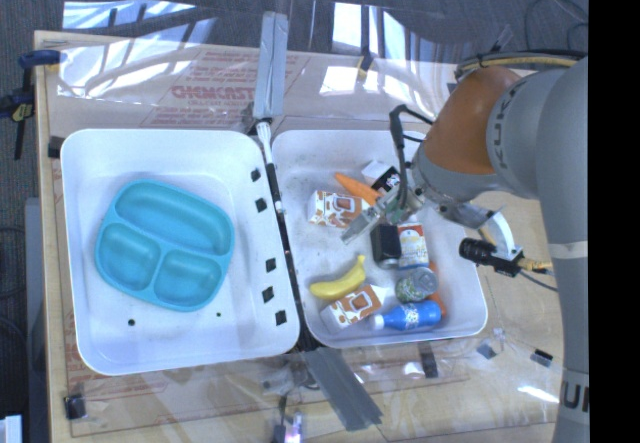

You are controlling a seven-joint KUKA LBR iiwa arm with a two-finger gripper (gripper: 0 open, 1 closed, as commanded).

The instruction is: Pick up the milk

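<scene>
Tool point(383, 214) — low in right bin point(462, 316), finger state could not be told | milk point(333, 208) — carton lying just left of tool, beside carrot point(356, 186) | banana point(338, 280) nearer front.

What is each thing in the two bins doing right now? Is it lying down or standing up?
blue plate: flat in the left bin, nothing on it.
banana: lying in the right bin.
carrot: lying near the claw.
blue bottle: on its side by the front wall.
carton: lying flat.
second carton: lying flat under the banana.
can: beside the bottle.
</scene>
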